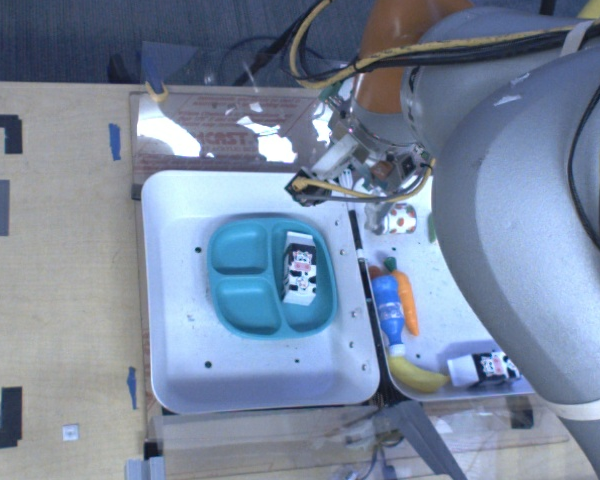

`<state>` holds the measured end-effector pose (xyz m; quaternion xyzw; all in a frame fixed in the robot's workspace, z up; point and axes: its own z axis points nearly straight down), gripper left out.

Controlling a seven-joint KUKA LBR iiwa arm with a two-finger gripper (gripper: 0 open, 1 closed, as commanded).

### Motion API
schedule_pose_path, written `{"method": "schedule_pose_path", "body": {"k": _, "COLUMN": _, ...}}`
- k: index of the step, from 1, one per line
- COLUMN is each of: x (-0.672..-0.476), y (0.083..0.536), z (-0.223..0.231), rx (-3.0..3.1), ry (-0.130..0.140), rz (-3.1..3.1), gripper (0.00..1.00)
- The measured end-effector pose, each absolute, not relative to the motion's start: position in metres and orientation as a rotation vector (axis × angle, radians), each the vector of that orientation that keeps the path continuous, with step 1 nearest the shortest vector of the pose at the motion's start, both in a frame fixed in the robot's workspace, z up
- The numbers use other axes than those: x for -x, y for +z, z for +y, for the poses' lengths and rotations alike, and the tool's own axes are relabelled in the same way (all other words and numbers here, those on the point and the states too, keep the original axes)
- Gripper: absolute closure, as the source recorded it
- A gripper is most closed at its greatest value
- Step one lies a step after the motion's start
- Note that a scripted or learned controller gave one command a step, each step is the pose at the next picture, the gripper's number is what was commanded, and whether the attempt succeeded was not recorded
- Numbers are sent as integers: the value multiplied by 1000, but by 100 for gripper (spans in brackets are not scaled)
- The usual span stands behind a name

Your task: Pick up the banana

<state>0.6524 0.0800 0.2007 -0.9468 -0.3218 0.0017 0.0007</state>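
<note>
We saw the grey arm (520,168) with its orange band reach in from the right and hang over the far end of the seam between the two shallow white bins. Its gripper (365,183) sat among yellow cables above the far left corner of the right white bin (445,308); how its tool stood, and whether it had hold of anything, we could not tell.

The yellow banana (417,372) lay at the near left corner of that right bin, well apart from the gripper. Just beyond it stood a blue plastic bottle (388,313) with an orange carrot (408,303) touching its right side, and a small white carton with black patches (485,367) lay just right of the banana.

In the left white bin (175,298) a teal divided plate (242,288) held a cow-patterned milk carton (301,271) in its right compartment.
</note>
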Motion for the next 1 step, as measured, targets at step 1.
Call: {"method": "schedule_pose_path", "body": {"k": 1, "x": -656, "y": 418, "z": 60, "rx": 3088, "ry": -5, "rz": -577, "gripper": 0}}
